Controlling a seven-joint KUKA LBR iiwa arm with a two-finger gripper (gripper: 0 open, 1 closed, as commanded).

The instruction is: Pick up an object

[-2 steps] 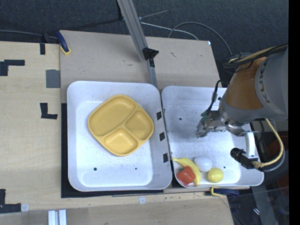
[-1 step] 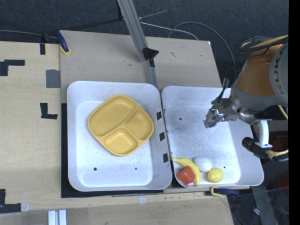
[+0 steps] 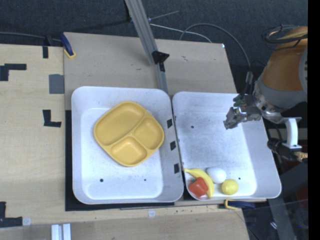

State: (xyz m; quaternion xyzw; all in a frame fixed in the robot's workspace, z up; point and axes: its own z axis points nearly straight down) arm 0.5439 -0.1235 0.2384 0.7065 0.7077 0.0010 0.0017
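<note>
The claw (image 3: 233,119), grip state unclear, hangs over the right bin (image 3: 260,149), well apart from the banana (image 3: 202,175).

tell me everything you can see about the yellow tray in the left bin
The yellow tray is a rounded-square plate of what looks like smooth plastic, split by raised ridges into three compartments: one large and two smaller. It lies flat and right side up, turned at an angle to the bin walls, on the floor of the left bin, in its upper middle. Its compartments hold nothing, and it touches nothing apart from the bin floor.
</note>
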